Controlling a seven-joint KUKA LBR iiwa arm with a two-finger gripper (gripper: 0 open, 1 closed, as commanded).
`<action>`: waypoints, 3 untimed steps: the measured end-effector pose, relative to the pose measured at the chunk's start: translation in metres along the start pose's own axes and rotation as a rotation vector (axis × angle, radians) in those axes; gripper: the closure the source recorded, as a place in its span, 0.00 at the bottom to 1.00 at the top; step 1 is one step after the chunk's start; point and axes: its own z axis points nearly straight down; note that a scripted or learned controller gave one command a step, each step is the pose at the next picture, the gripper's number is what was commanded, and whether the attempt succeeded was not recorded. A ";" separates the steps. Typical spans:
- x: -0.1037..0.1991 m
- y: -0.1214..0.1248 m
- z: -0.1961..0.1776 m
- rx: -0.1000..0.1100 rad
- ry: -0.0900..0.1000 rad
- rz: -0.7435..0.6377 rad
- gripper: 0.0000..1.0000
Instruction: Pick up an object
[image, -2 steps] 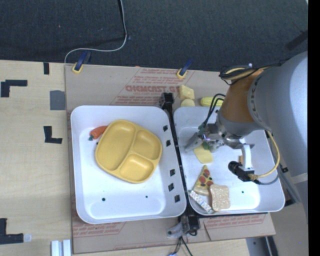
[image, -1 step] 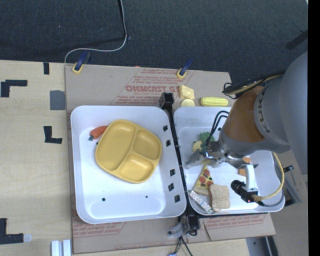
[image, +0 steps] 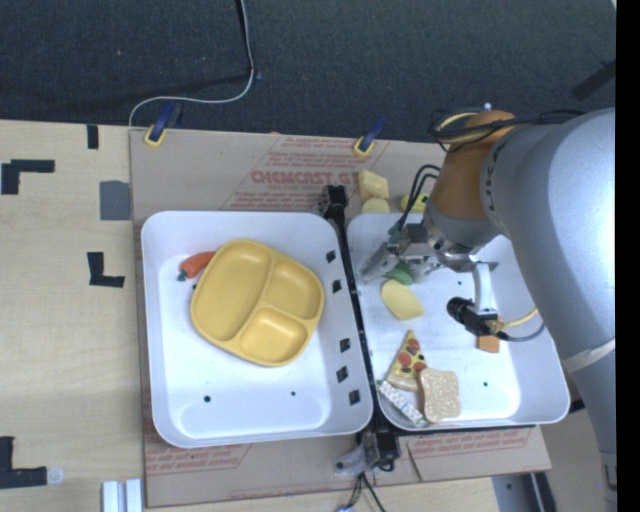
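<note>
Two white bins lying side by side on the bench.
Left bin (image: 170, 400) holding a yellow plate (image: 257, 301) and a carrot (image: 196, 263); right bin (image: 530, 395) holding a yellow block (image: 402, 299), pizza slice (image: 406, 362), toast (image: 440, 393); gripper (image: 400, 262) reaching down over something green (image: 401, 273), fingers spread, gripping nothing visibly.

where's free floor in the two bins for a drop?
Left bin: bare strip along the near edge, below the yellow divided plate. Right bin: bare patch between the pizza slice and its right wall. Crowded at its far-left corner, where the gripper works beside the yellow piece.
</note>
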 end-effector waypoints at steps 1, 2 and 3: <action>-0.020 0.019 0.000 0.005 0.002 0.003 0.00; -0.035 0.007 0.000 0.005 0.000 0.003 0.00; -0.004 -0.065 -0.001 0.006 0.001 0.004 0.00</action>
